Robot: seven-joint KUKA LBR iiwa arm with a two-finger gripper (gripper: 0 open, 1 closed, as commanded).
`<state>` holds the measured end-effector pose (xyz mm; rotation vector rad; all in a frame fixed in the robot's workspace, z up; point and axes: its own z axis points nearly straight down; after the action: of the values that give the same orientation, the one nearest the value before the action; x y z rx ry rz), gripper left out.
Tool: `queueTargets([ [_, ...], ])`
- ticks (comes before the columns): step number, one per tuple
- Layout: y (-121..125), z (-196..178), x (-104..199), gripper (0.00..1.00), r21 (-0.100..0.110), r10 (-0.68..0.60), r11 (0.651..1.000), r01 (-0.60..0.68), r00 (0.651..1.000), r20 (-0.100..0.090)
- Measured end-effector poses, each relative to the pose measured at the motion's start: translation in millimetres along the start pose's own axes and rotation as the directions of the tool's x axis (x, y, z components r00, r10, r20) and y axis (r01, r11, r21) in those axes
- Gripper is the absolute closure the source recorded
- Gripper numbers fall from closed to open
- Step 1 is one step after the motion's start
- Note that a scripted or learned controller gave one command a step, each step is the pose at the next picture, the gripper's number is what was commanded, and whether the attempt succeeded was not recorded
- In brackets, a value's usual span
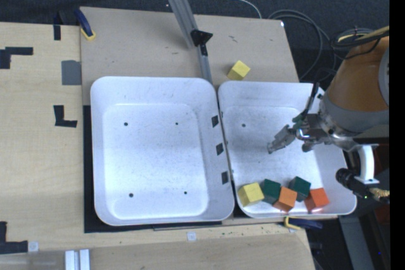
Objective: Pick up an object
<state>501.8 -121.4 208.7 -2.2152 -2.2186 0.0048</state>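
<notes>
You've got the arm [357, 88] reaching in from the right, and your gripper [288, 139] is hanging over the right bin [266, 98], about mid-bin. The fingers look spread apart with nothing between them, though at this slant they're small and a bit blurred, so take that as likely rather than certain.

Your blocks are all bunched along the near wall of that right bin: a yellow block [251, 192] at the left end, a dark green block [271, 188] touching it, then an orange block [287, 198], a second green block [300, 186] and a red-orange block [317, 198] at the right end. They sit well apart from the gripper.

The left bin [101, 136] lies just beside. One more yellow cube [239, 70] rests on the bench [126, 41] just beyond the right bin's far rim.
</notes>
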Motion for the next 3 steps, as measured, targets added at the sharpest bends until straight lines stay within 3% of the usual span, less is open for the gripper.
queueTargets([
  [1, 77.6, 111.6, 7.9, 0.0, -0.002, -0.001, 1.0, 0.001, 1.0, 0.003],
  [2, 144.9, 99.0, 16.9, 0.0, -0.011, -0.003, 1.0, 0.003, 1.0, 0.003],
  [3, 178.7, 116.3, 12.6, 0.0, 0.01, 0.001, 1.0, -0.001, 1.0, 0.001],
])
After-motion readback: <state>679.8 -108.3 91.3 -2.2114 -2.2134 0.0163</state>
